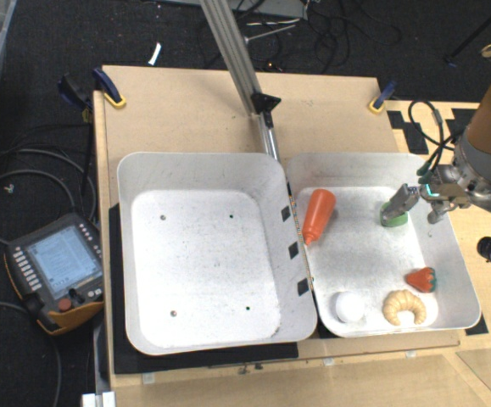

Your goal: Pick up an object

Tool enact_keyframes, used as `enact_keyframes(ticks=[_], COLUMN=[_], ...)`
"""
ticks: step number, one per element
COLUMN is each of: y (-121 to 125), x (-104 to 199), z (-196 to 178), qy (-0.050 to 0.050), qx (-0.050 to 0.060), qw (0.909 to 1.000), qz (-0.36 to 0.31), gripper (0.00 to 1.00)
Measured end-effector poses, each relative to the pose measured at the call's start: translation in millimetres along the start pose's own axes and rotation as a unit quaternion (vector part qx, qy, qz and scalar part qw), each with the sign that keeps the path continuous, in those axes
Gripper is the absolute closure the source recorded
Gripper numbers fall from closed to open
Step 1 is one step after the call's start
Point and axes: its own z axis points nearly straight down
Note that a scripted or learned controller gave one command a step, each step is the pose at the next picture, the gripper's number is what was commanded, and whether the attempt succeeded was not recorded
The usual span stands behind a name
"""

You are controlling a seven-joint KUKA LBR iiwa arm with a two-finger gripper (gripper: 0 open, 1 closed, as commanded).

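- Camera view: two shallow white bins sit side by side on the wooden surface point(330, 108). The left bin point(143, 176) has only a speckled floor, while the right bin point(461, 299) holds all the objects.
- In the right bin, an orange carrot-shaped toy point(317, 214) lies near the left wall, tilted. A white ball point(349, 307) and a croissant-shaped toy point(404, 307) sit near the front edge, close to each other, and a small red strawberry-like piece point(421, 279) rests just behind the croissant.
- A small green object point(393, 217) lies toward the back right of that bin's floor, well apart from the other pieces.
- The arm reaches in from the right, and its hand point(418, 202) sits low over the right bin. One finger point(403, 200) slants down to the green object and appears to touch or overlap its top; the other finger is off to the right of it, so the hand looks spread apart with nothing clearly between the fingers.
- Progress, as a judgement: the approach seems done, with the hand down at the green object, the likely target. The grasp itself is not yet shown; closing on the object and lifting it clear of the bin remain.
- Every object rests on the bin floor, so nothing counts as picked up so far.
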Motion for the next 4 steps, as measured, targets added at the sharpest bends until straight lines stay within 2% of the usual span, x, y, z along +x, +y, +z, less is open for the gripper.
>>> enact_keyframes(ticks=[1, 2, 3, 4], y=[0.8, -6.5, 2.3, 2.7], x=[0.0, 6.6, 3.3, 3.8], z=[-2.1, 56.8, 112.2, 140.3], qy=[-0.001, 0.000, 0.000, -0.001], qx=[-0.002, 0.001, 0.000, -0.002], qw=[1.0000, 1.0000, 1.0000, 1.0000], qz=[0.000, 0.001, 0.001, 0.001], gripper=[0.00, 0.00, 0.00, 0.00])
